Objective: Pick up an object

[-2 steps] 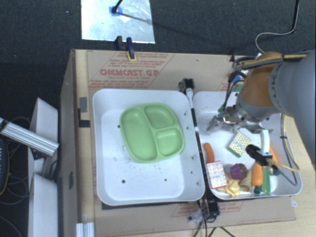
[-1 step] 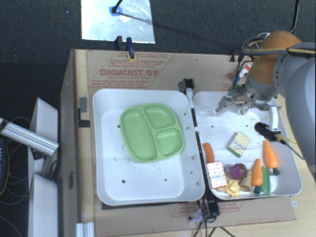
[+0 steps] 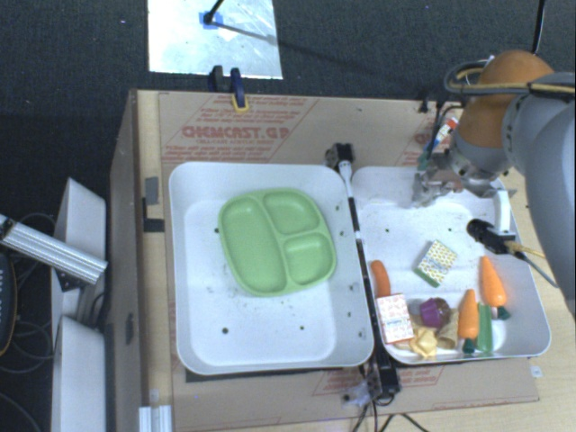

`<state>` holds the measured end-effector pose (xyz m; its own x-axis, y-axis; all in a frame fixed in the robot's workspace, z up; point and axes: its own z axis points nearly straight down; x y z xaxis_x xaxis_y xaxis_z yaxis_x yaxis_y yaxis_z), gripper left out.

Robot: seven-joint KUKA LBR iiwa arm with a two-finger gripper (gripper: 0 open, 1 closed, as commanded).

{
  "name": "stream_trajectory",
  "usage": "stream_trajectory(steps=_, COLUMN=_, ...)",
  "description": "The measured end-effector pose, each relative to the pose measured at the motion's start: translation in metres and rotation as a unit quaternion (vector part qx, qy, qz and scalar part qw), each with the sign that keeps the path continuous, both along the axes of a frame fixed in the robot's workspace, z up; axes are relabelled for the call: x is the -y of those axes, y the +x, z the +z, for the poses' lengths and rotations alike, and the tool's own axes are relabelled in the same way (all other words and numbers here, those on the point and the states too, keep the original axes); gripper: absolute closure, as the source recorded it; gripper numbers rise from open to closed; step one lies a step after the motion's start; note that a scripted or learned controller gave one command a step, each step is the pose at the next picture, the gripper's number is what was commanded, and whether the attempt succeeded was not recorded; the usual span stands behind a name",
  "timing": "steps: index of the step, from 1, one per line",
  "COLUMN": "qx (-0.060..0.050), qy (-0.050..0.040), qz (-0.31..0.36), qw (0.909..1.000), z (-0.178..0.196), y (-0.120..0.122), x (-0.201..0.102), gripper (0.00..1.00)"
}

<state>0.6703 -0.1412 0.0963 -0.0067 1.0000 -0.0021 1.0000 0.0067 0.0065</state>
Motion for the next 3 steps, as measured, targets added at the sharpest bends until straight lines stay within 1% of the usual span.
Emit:
stream_trajectory(steps=1, qx=0.0, qy=0.0, qz=0.0, qw=1.0, z=0.0, y=0.0, x=0.0, gripper=0.0)
stream_trajectory(steps=2, qx=-0.003, qy=0.0011, qz=-0.003, qw=1.0, z=-0.012, y=-0.074, x=-0.01, gripper=0.0)
stream_trajectory(steps=3, qx=-0.001, qy=0.0011, qz=-0.001, qw=1.0, z=-0.011, y=-0.001, x=-0.027, gripper=0.0)
